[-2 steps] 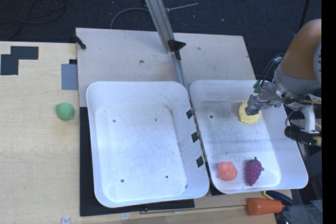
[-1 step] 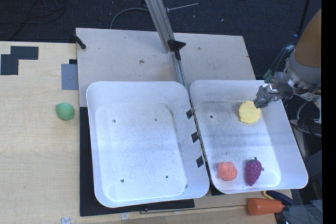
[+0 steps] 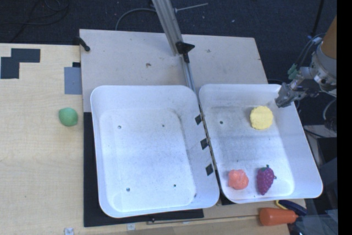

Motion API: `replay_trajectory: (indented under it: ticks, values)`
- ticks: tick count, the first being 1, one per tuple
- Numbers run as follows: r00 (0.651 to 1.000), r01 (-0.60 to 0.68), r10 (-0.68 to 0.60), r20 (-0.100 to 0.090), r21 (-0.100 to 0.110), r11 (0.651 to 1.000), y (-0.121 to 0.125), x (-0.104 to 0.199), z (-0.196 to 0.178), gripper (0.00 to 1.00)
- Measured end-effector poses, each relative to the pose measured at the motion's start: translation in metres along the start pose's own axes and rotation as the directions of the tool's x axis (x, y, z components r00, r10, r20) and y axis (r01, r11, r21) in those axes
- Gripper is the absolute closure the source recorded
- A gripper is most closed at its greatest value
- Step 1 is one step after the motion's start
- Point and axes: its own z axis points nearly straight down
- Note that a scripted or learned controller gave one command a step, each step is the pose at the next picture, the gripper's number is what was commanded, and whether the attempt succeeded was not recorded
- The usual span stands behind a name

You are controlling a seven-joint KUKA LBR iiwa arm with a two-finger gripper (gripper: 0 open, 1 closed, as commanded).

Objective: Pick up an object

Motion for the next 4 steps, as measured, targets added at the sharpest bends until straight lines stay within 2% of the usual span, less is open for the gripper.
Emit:
replay_trajectory:
  ticks: [2, 4]
  values:
    - [1.0, 0.004, -0.004, -0.002, 0.004, 1.0, -0.01, 0.099, -0.001, 1.0]
    - [1.0, 0.003, -0.003, -0.001, 0.005, 1.0, -0.019, 0.186, 0.032, 1.0]
